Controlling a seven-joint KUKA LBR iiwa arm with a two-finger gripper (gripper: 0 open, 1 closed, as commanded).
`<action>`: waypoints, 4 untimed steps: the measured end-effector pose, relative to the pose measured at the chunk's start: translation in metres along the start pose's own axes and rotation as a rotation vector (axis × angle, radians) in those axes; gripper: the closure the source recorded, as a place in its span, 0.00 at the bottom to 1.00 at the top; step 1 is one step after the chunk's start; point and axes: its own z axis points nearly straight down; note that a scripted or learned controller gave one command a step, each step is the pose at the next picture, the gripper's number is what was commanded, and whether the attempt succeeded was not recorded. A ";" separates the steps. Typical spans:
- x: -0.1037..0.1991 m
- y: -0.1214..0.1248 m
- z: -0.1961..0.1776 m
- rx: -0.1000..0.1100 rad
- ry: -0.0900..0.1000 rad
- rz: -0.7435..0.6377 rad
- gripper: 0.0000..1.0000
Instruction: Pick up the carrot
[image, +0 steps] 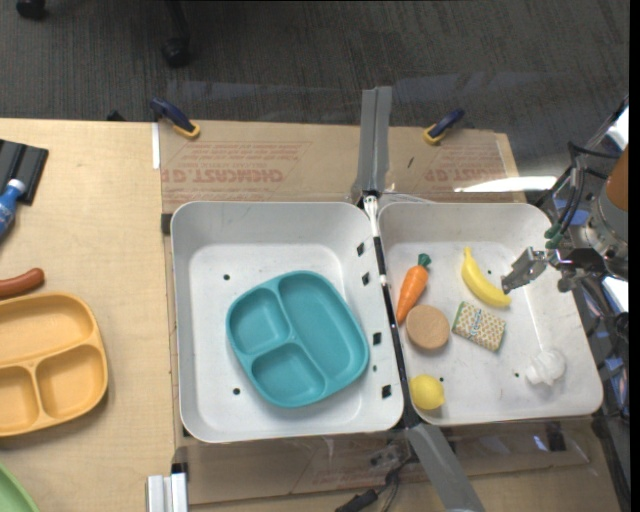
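Observation:
The orange carrot (412, 289) with its green top lies in the right bin (580, 400), close to the bin's left wall, green end pointing to the far side. My gripper (543, 277) hovers over the right side of that bin, well to the right of the carrot and just right of a yellow banana (483, 280). Its fingers are open and nothing sits between them.
In the right bin, near the carrot, lie a tan round disc (427, 327), a patterned cracker block (478, 326), a lemon (427, 392) and a small white object (545, 368). The left bin (200, 260) holds a teal divided plate (296, 338). A yellow tray (45, 365) lies on the bench, far left.

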 end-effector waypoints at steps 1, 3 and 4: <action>0.034 0.092 0.052 -0.001 -0.001 -0.152 0.00; 0.030 0.037 0.089 -0.004 -0.001 -0.603 0.00; -0.013 0.076 0.067 -0.005 -0.003 -0.552 0.00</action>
